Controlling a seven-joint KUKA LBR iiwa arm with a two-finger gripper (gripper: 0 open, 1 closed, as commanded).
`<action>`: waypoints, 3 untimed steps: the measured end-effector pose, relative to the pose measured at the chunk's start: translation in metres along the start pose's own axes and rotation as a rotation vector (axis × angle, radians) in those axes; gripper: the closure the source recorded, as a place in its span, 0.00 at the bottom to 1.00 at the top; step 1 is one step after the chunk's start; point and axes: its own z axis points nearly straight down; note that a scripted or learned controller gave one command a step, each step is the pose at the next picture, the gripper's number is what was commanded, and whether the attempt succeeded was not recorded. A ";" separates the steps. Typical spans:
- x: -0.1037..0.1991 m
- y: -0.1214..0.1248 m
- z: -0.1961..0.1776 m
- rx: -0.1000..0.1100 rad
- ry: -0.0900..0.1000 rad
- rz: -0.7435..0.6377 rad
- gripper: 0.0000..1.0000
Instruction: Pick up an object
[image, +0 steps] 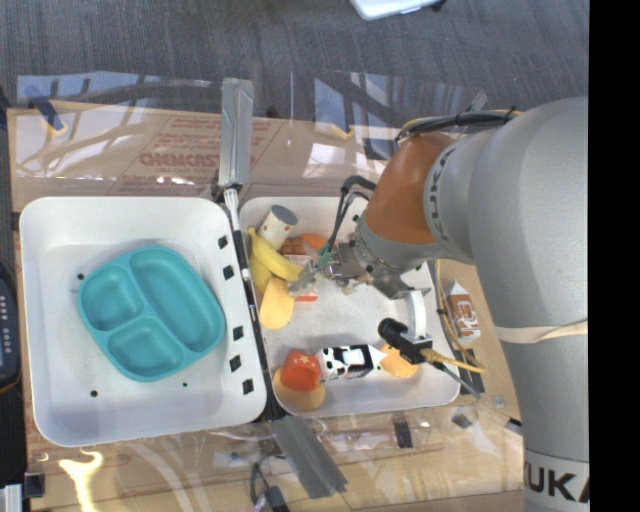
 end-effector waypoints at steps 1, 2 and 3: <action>0.008 0.059 -0.006 0.005 -0.002 0.259 0.00; -0.006 0.077 0.005 0.001 0.000 0.196 0.00; -0.015 0.076 0.006 0.006 0.003 -0.136 0.00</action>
